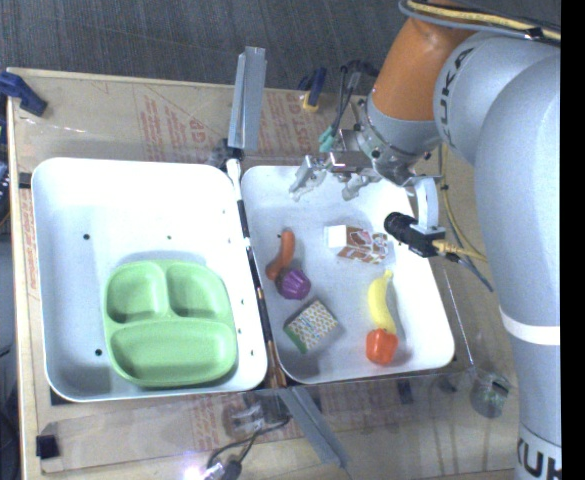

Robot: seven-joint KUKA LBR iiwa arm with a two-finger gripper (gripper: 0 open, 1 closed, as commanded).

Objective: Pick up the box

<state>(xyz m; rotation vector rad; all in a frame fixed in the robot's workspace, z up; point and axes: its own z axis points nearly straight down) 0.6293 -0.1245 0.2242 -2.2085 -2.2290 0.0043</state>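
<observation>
Dark grey carpet surrounds a brown bench (pixel 152 118) printed with faint red lettering, which carries two shallow white bins side by side, with blue clamps at its far edge.

Seen from above, the left bin (pixel 72 208) holds a green divided tray (pixel 170 323) lying in its near half. The right bin (pixel 427 313) holds several things: a small white box (pixel 356 243) with red and brown print lies toward its far right part, flat on the floor of the bin. An orange carrot (pixel 281 254) and a purple fruit (pixel 293 284) sit near the left wall, touching or nearly so. A patterned block (pixel 312 325) lies near the front, and a yellow banana (pixel 379 301) rests just above a red pepper (pixel 381 345) at the right.

The jaws (pixel 330 180) hang over the far edge of the right bin, spread apart with nothing between them, well short of the box.
</observation>
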